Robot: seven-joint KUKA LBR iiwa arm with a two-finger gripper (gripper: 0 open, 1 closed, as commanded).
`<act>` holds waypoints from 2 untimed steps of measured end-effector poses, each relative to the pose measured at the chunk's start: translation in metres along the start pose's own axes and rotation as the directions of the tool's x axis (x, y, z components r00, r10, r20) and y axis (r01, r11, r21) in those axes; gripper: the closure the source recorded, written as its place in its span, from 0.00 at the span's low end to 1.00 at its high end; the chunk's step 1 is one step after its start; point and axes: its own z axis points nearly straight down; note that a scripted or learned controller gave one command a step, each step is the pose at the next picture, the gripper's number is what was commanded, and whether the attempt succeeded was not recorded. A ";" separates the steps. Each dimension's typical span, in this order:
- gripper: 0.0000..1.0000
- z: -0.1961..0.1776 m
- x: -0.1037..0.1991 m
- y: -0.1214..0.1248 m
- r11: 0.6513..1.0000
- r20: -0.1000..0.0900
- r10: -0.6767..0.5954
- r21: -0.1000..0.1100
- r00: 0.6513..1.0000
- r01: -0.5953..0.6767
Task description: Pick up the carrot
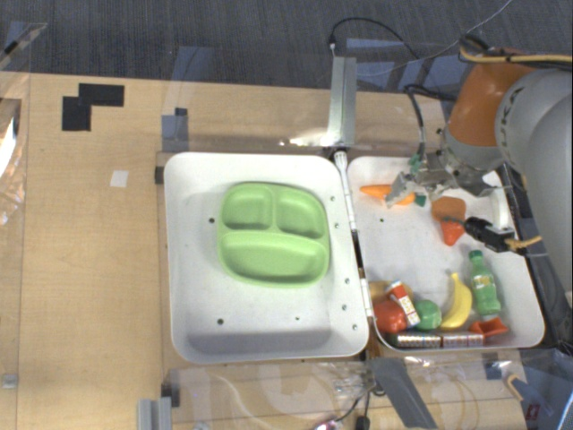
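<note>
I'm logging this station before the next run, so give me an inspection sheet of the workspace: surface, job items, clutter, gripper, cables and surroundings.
Surface: wooden bench bearing two white bins, left bin and right bin.
Job's things: carrot lies at the far left of the right bin, partly under the gripper.
Clutter: green divided plate in the left bin; in the right bin a banana, green bottle, brown lump and mixed toy food along the near edge.
Grippers: gripper sits low over the carrot's right end; a grasp cannot be confirmed.
Cables: black cables loop behind the right bin.
Surroundings: dark carpet beyond the bench; black markers on the bench's far left.
</note>
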 end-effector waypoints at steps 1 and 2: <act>0.00 0.011 0.007 0.004 0.989 -0.003 0.144 0.024 0.990 -0.144; 0.00 0.012 0.008 0.002 0.944 -0.006 0.327 0.043 0.945 -0.327</act>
